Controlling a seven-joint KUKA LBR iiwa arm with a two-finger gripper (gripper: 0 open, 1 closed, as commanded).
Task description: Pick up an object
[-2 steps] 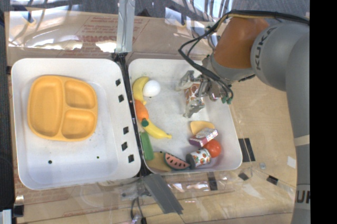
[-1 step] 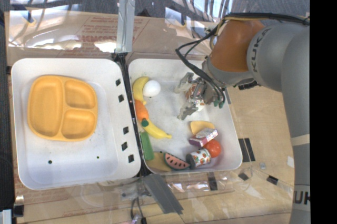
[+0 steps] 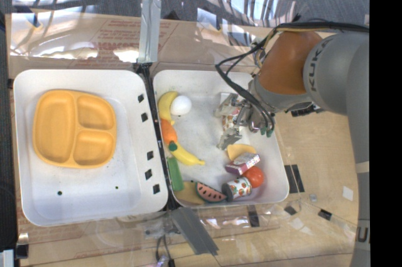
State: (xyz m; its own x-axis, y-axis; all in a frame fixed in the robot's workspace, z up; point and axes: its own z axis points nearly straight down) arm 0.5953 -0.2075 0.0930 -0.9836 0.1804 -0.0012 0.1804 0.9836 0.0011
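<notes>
Divided tray (image 3: 74, 128) in left bin (image 3: 25, 196), toy foods in right bin (image 3: 201, 80), banana (image 3: 185, 156) left of tomato (image 3: 255, 176)

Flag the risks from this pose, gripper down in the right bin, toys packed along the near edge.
1. The gripper sits low in the right bin, just above a yellow wedge; it may close on bare floor or push the wedge away.
2. The wedge, small carton, tomato and printed can are tightly clustered, so a grasp could catch two or wedge between them.
3. Cables loop near the wrist and could snag.
</notes>
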